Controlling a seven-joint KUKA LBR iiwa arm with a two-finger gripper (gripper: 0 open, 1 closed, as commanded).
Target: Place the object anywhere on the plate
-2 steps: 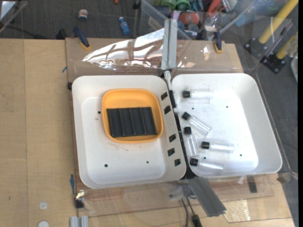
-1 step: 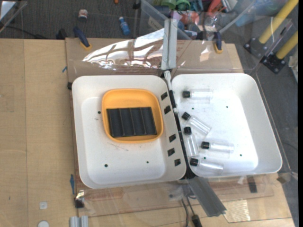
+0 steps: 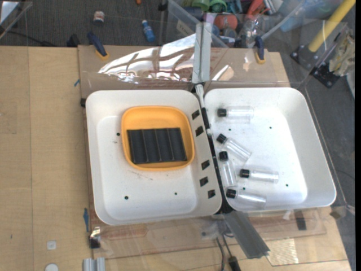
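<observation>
Vials (image 3: 259, 175), clear with black caps, lie in the right bin (image 3: 293, 103), about five of them, strewn along its left half. Top one (image 3: 234, 113) sits near the back wall. Second one (image 3: 234, 147) lies slanted below it. The lowest (image 3: 245, 196) is near the front corner, close to the divider (image 3: 204, 145) between the bins. None is on the plate yet.

Plate (image 3: 158, 113) is orange and sits in the left bin (image 3: 107, 202), toward its back. A dark ribbed block (image 3: 157, 145) already covers most of the plate's floor, leaving only the rim and a thin margin bare.

Step in hand, as I judge it: pre-grasp, nothing picked. My gripper's state I cannot tell from this view, so I claim no hold on anything.

Next move calls for choosing a vial with room around it. The one at mid-right looks best to me: well apart from the walls, lying nearly flat. Jaws should close across its short axis. Then lift, carry over the divider and set it down on the plate, likely on top of the ribbed block.

Risk, as a guess: smooth round vials can roll or slip out.
</observation>
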